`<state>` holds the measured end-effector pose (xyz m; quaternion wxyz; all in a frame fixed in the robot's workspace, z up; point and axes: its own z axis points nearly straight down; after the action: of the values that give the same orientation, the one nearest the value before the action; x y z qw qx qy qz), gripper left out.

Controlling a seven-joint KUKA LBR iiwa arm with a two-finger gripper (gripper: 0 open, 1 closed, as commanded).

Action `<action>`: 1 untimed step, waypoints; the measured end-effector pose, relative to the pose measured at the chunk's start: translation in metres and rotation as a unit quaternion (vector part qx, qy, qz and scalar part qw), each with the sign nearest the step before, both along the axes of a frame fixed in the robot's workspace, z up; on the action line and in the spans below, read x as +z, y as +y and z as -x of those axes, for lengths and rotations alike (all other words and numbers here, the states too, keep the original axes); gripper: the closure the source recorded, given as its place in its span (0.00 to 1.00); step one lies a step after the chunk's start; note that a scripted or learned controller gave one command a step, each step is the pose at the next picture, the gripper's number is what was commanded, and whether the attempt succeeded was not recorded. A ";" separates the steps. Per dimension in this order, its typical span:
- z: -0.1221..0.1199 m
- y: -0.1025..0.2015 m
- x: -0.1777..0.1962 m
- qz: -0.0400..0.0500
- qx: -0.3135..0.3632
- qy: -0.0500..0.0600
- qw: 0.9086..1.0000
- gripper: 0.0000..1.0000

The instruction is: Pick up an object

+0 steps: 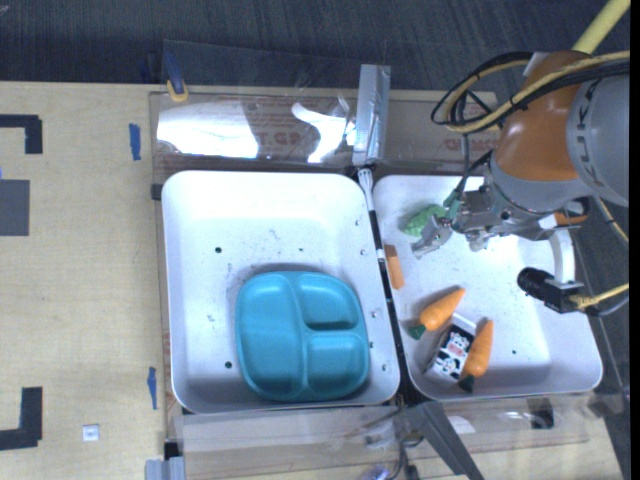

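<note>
So nearest the camera, the left bin (190, 268) has a big teal divided plate (302, 336) sitting toward its front edge. In the right bin (575, 363), front part, there's a small black-and-white carton (452, 351) with one carrot (479, 348) lying just beside it on the right and another carrot (441, 310) just above it to the left. A thin orange stick (394, 267) lies along that bin's left wall.

Further back in the right bin, the gripper (437, 236) is low over the floor, pointing left. A green leafy toy (421, 218) sits right at its tip, touching or nearly so; honestly can't tell whether the fingers are spread or closed on it. Behind both bins, a clear plastic sheet (250, 133) catches glare.
</note>
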<state>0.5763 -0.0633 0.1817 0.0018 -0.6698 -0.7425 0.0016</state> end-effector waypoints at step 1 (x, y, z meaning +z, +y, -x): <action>0.075 -0.034 -0.093 -0.001 0.074 0.000 0.997 0.00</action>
<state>0.5016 -0.0974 0.0890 0.0020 -0.6127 -0.7903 0.0008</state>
